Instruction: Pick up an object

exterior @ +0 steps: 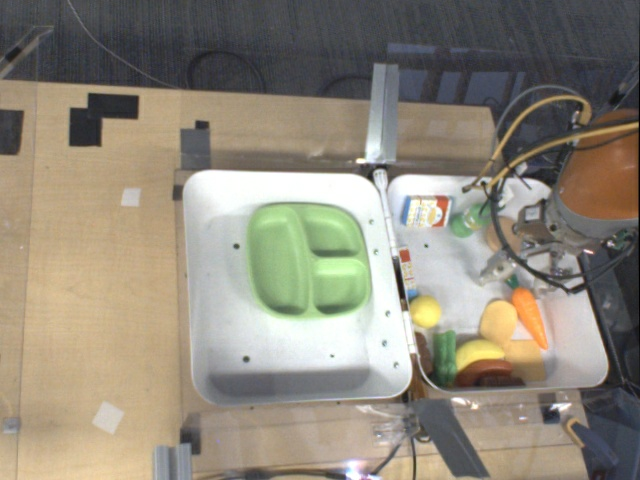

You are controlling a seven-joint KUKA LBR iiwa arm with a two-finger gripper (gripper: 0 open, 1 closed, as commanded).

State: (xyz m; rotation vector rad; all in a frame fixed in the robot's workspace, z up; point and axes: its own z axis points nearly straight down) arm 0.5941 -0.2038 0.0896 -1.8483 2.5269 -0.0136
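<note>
My gripper (508, 272) hangs over the right bin (596, 366), below the arm's orange band (602, 174). Its grey fingers (496, 267) stand apart and open, with nothing between them. An orange carrot (531, 317) lies just below the gripper, beside a yellow-orange rounded fruit (498, 320). Along the bin's front lie a banana (478, 353), a green vegetable (444, 355) and a pale yellow block (529, 359). A yellow lemon (426, 312) sits near the left wall. At the back are a small white carton (425, 211) and a green round thing (463, 224).
The left bin (215, 358) holds a green divided tray (305, 258). A metal post (380, 118) stands behind the wall between the bins. Yellow and black cables (520, 128) loop from the arm over the right bin's back.
</note>
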